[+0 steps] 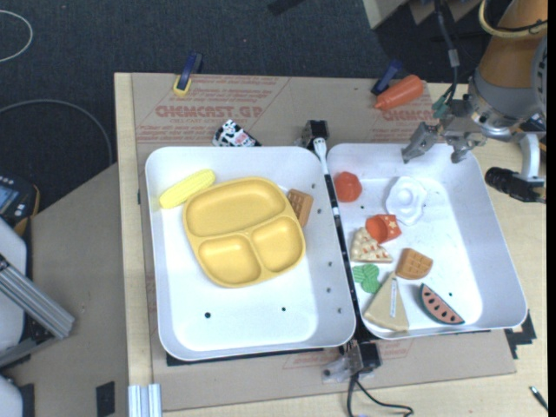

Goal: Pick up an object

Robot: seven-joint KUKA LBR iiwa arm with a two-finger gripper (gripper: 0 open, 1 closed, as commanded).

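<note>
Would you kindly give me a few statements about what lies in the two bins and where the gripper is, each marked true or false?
1. The yellow divided plate lies in the left bin. True.
2. The watermelon slice sits on the yellow divided plate. False: it lies in the right bin, near its front right corner.
3. The gripper hangs over the back edge of the right bin, with nothing between its fingers. True.
4. The corn cob lies in the right bin. False: it lies in the left bin, just behind the plate.
5. The red tomato lies in the right bin near the divider. True.
</note>
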